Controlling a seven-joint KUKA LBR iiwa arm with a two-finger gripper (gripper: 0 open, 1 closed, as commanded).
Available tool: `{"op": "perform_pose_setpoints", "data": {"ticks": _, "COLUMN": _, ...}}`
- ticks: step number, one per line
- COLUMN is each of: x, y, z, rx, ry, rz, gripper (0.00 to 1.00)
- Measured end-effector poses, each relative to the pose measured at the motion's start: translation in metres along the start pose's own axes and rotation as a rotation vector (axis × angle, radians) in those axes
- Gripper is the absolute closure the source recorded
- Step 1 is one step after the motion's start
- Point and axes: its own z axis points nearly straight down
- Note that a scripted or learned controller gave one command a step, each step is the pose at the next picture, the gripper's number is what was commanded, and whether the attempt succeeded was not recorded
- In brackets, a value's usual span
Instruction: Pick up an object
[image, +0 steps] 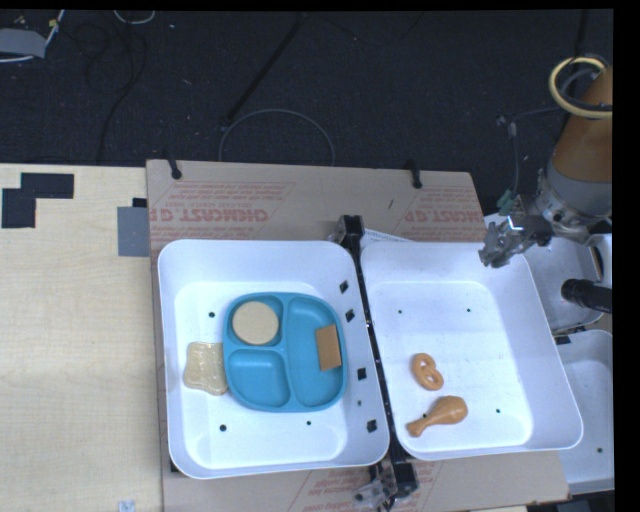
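Objects to pick sit in both bins, none lifted yet. Left to right: left bin (180, 300) holds a pale yellowish flat piece (205, 367), bread-like, touching the left edge of a blue divided tray (285, 392). In the tray: round tan disc (254, 322) in the upper-left compartment, small brown rectangular slab (328, 347) in the right compartment, lower-left compartment bare. Black clips run along the seam between the bins.

Right bin (500, 300) holds a small orange pretzel (427, 371) and, just below it, a tan drumstick-shaped toy (438, 415), near each other but apart, both toward the lower left of that bin. Upper part of that bin is bare.

Far right: arm enters from the top right corner, pincer (500, 243) hangs over the upper right rim of the right bin, well apart from the pretzel and drumstick. Too small and dark to read how the pincer stands; nothing visible between its tips.

Progress judgement: task at the start. No target approached, no grasp. Left to do: travel over an item, descend, close, lift. Nearest candidates look like the pretzel and drumstick.
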Motion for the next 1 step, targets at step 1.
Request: {"op": "perform_pose_setpoints", "data": {"ticks": 1, "x": 0.0518, "y": -0.0168, "z": 0.008, "rx": 0.008, "ry": 0.003, "rz": -0.002, "gripper": 1.0}}
